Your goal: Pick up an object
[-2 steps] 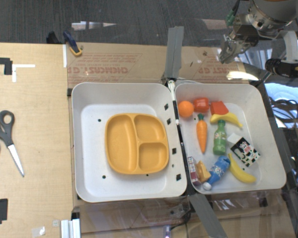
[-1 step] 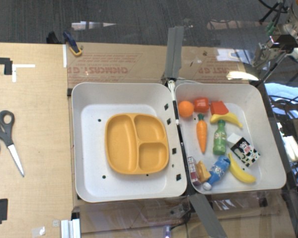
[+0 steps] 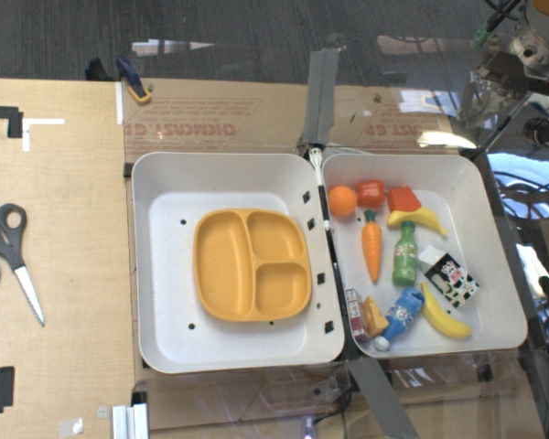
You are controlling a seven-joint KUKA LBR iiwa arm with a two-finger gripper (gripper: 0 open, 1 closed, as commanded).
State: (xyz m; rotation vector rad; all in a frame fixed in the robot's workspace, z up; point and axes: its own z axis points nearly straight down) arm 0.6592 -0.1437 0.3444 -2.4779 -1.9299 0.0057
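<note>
White bins (image 3: 156,273); yellow-orange divided plate (image 3: 252,265); orange ball (image 3: 342,200); red block (image 3: 371,193); orange carrot (image 3: 371,248), green tip; green bottle (image 3: 404,254); two yellow bananas (image 3: 419,219); black-and-white cow-patterned carton (image 3: 452,277); blue bottle (image 3: 401,315); grey-handled scissors (image 3: 15,256).

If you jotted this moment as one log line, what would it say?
phase: before pick | tool: above right bin's far corner | right bin: orange, carrot, two bananas, green bottle, more | left bin: yellow divided plate
</note>
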